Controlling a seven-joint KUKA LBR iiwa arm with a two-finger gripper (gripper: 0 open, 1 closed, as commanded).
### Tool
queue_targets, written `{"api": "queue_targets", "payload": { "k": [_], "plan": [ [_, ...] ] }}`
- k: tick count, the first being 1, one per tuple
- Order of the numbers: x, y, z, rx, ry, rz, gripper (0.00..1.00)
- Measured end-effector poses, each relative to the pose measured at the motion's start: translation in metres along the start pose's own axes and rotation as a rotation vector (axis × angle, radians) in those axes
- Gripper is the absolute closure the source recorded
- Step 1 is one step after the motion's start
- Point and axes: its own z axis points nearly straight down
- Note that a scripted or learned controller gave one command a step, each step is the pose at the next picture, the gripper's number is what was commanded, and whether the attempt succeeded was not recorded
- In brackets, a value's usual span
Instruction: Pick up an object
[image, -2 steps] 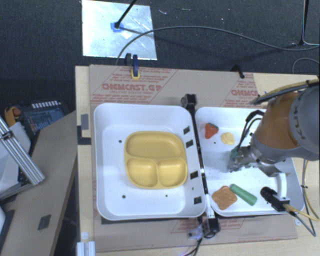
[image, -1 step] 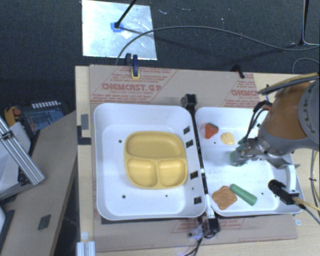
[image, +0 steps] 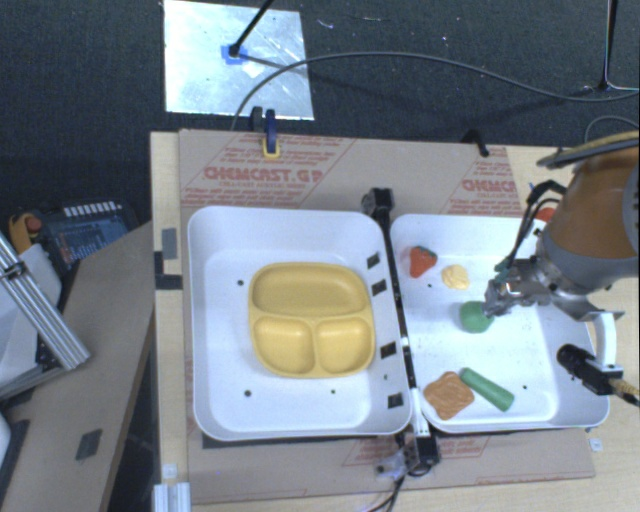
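Observation:
The right bin (image: 530, 400) holds a red strawberry (image: 423, 260), a small pale yellow piece (image: 455, 277), a round green object (image: 474, 318), a long green piece (image: 487, 389) and a brown waffle-like piece (image: 448, 395). My gripper (image: 497, 300) hangs low over the right bin, right beside and just above the round green object, at its upper right edge. The grey arm with its orange band comes in from the right. Nothing shows between the fingers.
The left bin (image: 215, 300) holds a yellow divided plate (image: 308, 318) at its middle. A black divider with clips (image: 392, 300) runs between the two bins. Cardboard lies under both bins.

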Motion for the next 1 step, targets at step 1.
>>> {"api": "queue_targets", "payload": {
  "k": [1],
  "plan": [
    [-0.0003,0.0019,-0.0311,0.001,0.000,-0.001,1.00]
  ]
}}
